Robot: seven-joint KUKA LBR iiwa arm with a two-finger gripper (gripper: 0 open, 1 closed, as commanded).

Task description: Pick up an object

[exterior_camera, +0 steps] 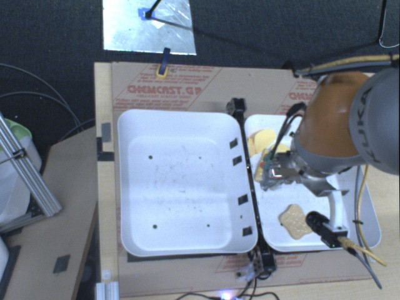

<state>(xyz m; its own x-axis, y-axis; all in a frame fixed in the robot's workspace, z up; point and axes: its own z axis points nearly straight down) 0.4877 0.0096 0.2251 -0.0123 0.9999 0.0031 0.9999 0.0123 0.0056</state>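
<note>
The arm [340, 127] reaches in over the right-hand bin [374, 227], its orange band and grey wrist covering much of that bin's upper half. The gripper [272, 172] sits low near the bin's left wall, just beside the divider where the two bins meet; whether its fingers are apart or together cannot be told, since the wrist body and cables hide them. Two candidate objects lie in the right bin: a pale yellow item [260, 140] at the upper left, partly under the wrist, and a tan, biscuit-like piece [293, 220] lower down, lying flat on the bin floor and apart from the gripper. The left-hand bin [181, 183] carries only small dark specks. As a judgement, the pick is not done: nothing is visibly lifted or held, and the arm appears to be at the reach or descent stage near the yellow item. Closing on an object and raising it remain.
</note>
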